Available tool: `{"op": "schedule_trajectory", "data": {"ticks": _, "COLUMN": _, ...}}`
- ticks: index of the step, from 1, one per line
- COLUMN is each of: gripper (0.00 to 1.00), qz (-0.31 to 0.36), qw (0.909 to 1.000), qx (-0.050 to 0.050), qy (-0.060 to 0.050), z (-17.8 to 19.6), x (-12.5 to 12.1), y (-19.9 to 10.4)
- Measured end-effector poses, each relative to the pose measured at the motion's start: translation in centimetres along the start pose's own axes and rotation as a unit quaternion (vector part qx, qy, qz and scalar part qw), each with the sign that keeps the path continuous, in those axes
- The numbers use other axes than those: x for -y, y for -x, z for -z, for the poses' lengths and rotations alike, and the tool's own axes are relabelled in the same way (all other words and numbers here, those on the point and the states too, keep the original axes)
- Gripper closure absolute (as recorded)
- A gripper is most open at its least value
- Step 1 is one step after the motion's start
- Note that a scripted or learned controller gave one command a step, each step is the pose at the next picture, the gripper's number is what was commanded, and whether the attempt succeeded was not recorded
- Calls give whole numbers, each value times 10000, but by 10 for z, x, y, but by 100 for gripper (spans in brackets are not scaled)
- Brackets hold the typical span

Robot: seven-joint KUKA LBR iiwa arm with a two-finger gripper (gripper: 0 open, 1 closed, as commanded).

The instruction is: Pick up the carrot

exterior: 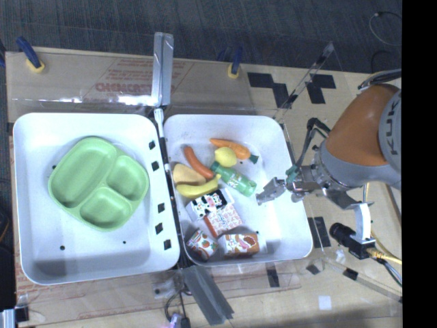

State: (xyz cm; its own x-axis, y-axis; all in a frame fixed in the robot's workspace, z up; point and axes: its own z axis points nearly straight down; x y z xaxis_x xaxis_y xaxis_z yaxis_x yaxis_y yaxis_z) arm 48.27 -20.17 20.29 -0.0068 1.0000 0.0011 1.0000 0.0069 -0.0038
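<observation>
The carrot (230,145) is orange with a green stub at its right end. It lies at the back of the right bin (273,130), touching a yellow lemon (224,157). My gripper (271,190) hangs over the right side of that bin, to the right of and nearer than the carrot, well apart from it. It is close to the cap end of a green bottle (235,180). I see nothing held in it.
The right bin also holds a red-orange sausage (196,161), a banana (199,187), a milk carton (209,203), a patterned box (224,219) and two snack packs (223,244). A green divided plate (99,182) sits in the left bin (34,135).
</observation>
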Motion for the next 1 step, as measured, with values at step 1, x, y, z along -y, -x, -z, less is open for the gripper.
{"op": "schedule_trajectory", "data": {"ticks": 1, "gripper": 0, "qz": -411, "qw": 9992, "qx": 4, "qy": 5, "z": -3, "x": -72, "y": -7}}
